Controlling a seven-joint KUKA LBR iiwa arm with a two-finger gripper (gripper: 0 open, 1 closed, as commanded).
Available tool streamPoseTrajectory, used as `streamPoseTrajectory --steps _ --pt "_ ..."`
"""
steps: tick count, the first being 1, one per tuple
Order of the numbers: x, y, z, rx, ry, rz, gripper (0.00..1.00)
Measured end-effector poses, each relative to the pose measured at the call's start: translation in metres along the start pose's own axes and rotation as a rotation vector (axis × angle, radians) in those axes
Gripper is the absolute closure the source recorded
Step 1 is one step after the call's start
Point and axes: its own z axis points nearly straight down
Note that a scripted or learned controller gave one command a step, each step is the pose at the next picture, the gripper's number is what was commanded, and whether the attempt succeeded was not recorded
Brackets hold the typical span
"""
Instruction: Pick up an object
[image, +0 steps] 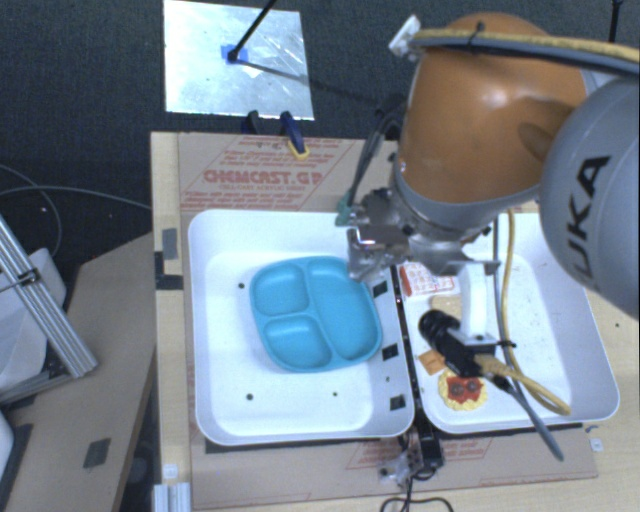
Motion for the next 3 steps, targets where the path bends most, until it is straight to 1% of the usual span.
streamPoseTrajectory --steps 1,2,3 --pt "0.008 0.002 -0.112 -0.002 -0.001 0.004 1.0" --pt "-0.082 0.003 -0.018 0.02 -0.011 0.017 1.0" --pt "0.001 -0.001 -0.027 0.012 -0.004 -0.001 1.0"
